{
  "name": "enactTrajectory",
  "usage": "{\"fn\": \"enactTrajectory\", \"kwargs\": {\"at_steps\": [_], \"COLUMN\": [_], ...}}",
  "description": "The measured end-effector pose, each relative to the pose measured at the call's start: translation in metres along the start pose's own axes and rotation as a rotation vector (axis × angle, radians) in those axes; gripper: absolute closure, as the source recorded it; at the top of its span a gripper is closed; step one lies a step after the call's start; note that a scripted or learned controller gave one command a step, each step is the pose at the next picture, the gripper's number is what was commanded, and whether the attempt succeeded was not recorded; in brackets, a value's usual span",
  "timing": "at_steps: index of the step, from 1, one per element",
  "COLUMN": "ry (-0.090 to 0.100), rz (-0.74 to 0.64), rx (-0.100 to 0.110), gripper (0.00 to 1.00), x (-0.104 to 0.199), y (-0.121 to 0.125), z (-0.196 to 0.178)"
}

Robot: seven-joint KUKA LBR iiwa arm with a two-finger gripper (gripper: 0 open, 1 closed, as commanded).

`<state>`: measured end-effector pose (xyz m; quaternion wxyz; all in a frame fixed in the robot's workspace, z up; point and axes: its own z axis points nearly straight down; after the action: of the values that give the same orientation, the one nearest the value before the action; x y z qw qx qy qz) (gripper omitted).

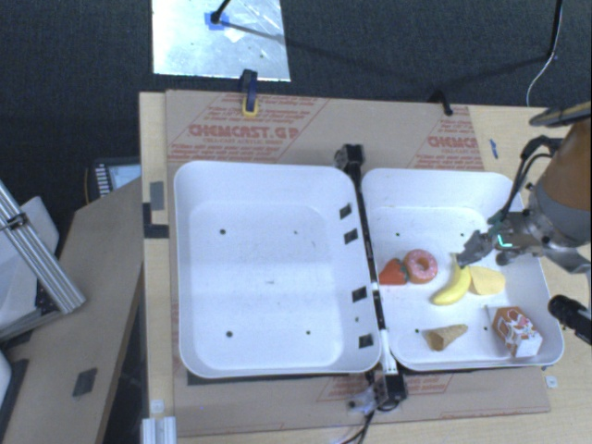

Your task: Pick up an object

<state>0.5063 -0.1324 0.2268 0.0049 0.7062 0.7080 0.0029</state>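
Note:
The right bin holds several small toys. A red strawberry touches a pink donut near the bin's middle. To their right a yellow banana lies beside a yellow cheese wedge. A tan cone-shaped pastry and a red and white carton sit near the front wall. My gripper hangs low just above the banana's upper tip and the cheese wedge, reaching in from the right. Nothing shows held in it.
The left bin stands beside the right one, joined by a black hinge strip. Both rest on a cardboard sheet. A metal plate lies at the back, and an aluminium rail stands at the left.

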Motion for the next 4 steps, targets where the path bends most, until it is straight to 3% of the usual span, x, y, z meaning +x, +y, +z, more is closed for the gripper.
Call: {"fn": "enactTrajectory", "kwargs": {"at_steps": [1,2,3,4], "ry": [-0.001,-0.001,-0.001,0.002], "rz": [-0.003,-0.002,-0.005,0.006], "rx": [-0.004,-0.003,-0.007,0.014], "gripper": [1.00,0.00,1.00,1.00], "x": [0.000,0.000,0.000,-0.041], "y": [0.002,0.001,0.003,-0.022], "z": [-0.011,-0.011,-0.022,0.038]}}
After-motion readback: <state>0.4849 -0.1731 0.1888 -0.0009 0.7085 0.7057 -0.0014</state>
